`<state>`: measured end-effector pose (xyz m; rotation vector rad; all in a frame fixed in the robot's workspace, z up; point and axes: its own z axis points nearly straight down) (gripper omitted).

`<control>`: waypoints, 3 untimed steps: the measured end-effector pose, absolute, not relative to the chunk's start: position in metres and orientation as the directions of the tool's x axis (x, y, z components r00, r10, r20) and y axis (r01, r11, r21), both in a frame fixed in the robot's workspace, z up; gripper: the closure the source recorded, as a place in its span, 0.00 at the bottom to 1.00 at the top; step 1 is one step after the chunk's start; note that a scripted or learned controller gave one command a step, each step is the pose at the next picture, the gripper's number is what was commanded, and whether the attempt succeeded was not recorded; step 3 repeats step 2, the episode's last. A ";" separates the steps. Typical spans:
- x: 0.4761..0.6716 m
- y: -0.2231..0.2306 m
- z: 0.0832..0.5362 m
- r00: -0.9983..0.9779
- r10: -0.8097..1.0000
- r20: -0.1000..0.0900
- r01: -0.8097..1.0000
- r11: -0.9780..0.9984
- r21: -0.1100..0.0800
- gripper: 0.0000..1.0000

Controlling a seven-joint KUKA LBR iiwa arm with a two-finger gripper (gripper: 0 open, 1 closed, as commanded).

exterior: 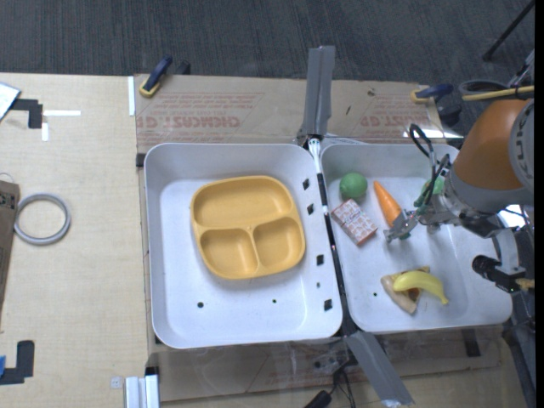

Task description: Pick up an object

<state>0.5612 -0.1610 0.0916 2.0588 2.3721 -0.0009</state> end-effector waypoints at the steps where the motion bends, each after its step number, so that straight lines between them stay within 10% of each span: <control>1: 0.561 -0.161 0.101 -0.139 0.990 -0.002 0.990 0.139 0.001 1.00; 3: 0.591 -0.097 0.184 0.198 0.980 -0.002 0.980 -0.198 -0.002 1.00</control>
